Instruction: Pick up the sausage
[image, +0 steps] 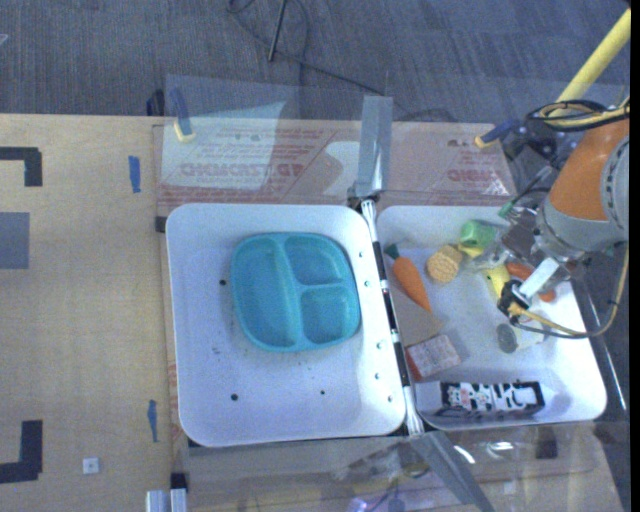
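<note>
A small red-orange piece (519, 269), likely the sausage, shows in the right bin (570, 395), mostly hidden under the gripper. The gripper (512, 256) hangs low over the bin's upper right part, just above that piece and beside a yellow item (494, 281). I cannot see whether anything is held.
The right bin also holds an orange carrot (410, 282), a round yellow biscuit (444, 265), a green item (477, 236), a brown square (433, 354), a small grey oval (507, 338) and a black-and-white box (492, 396). The left bin (200, 390) holds a teal divided plate (296, 290).
</note>
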